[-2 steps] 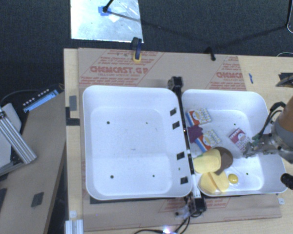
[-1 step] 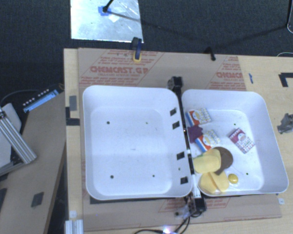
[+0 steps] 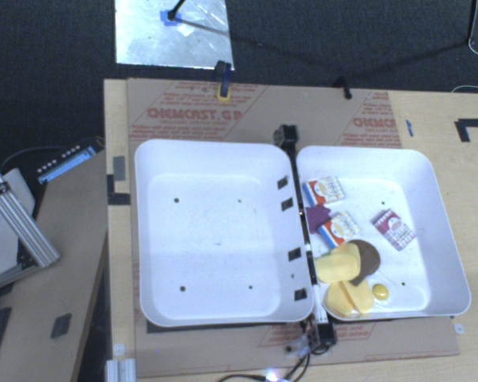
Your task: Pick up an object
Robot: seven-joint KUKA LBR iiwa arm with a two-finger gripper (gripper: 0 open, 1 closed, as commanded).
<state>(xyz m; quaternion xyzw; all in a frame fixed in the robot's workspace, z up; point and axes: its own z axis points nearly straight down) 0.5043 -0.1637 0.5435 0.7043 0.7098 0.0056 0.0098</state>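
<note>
Pincer: state cannot be told from the camera view; no grasp to record.

Candidate objects, all lying in the right bin (image 3: pixel 432 205), crowded toward its left wall and near corner:
- Maroon-and-white packet (image 3: pixel 393 229): flat, apparently light and fairly stiff. Lies apart from the rest with bare floor around it. Judged the easiest pick; take across its short sides.
- Red-and-white packet (image 3: pixel 325 189): flat and light, just beside the divider, so little room for a finger on that side.
- Second small packet (image 3: pixel 341 226): touching or overlapping a purple piece (image 3: pixel 316 216); risk of lifting both or neither.
- Pale yellow lump (image 3: pixel 340 265) against a brown round piece (image 3: pixel 367 257): probably soft or rounded and smooth, likely to slip; take across the narrow middle.
- Yellow curved piece (image 3: pixel 349 299) in the near corner, hard against the wall; poor access.
- Small yellow ball (image 3: pixel 380 293): just beside the curved piece, likely to roll off the fingers.

Nothing here judged heavy or fragile.

Left bin (image 3: pixel 215 237): bare white floor with a few dark dots.

Black clips (image 3: pixel 287 204) along the joint between the bins: to be avoided on approach.
</note>
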